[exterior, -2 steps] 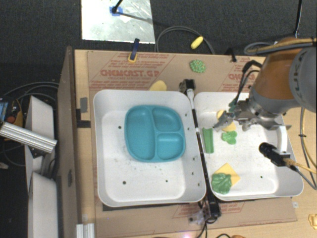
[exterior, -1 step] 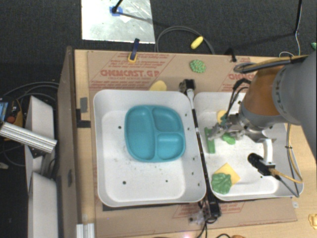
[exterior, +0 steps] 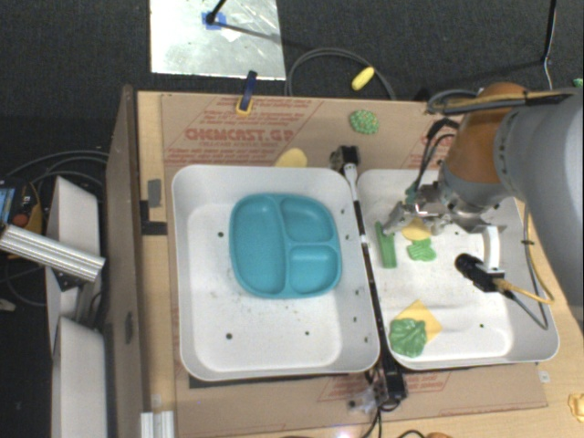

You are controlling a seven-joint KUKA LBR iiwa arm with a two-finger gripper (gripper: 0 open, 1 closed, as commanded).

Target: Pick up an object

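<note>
Your gripper [exterior: 415, 221] hangs low over the upper middle of the right bin [exterior: 525, 331], and from this slanted view you cannot tell whether it is spread or closed; nothing shows held in it. The likeliest target sits just below it towards the near edge: a small yellow piece [exterior: 417, 234], smooth and rounded, touching a bumpy green lump [exterior: 422, 251]. Neither has a clear long axis, so approach angle probably matters little. Just to their left lies a slim green stick [exterior: 386, 245], matte, with its long axis running front to back along the bin wall. Well apart, near the front, a crinkled green leaf [exterior: 408, 334] rests on a flat yellow wedge [exterior: 427, 319]. The left bin holds a glossy blue divided plate [exterior: 285, 245].
</note>
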